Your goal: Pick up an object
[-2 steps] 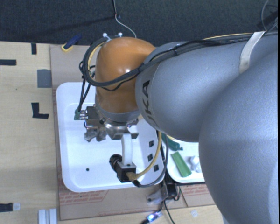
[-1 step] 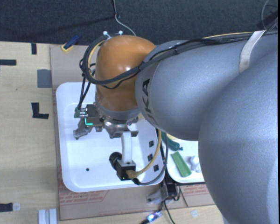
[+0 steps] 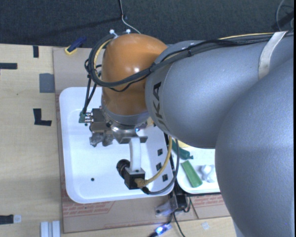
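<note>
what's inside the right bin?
In the right bin: a green stick-shaped object, a small grey item beside it. The arm covers the rest, so other contents can't be told.

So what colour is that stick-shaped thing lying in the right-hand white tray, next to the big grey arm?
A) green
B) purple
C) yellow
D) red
A: the stick-shaped object lying in the right white bin is plainly green, beside a small silvery piece.
</note>
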Tool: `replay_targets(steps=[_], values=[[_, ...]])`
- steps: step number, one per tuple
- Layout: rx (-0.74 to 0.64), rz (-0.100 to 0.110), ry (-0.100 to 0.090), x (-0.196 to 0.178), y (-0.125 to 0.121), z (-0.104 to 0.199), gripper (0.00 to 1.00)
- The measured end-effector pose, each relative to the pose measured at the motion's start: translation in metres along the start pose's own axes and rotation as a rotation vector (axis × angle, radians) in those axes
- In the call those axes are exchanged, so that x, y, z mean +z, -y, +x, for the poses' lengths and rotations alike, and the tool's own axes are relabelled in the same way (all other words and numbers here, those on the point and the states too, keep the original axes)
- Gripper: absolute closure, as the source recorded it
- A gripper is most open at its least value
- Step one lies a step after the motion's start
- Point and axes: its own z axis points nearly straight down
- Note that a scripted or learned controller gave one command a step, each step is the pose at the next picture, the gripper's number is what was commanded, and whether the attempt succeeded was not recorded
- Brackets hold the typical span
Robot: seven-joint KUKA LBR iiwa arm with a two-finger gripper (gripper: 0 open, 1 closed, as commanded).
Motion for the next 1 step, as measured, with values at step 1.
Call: replay_targets(steps=[1], values=[[0.000, 0.000, 0.000, 0.0004, 0.0000, -0.0001, 0.00]])
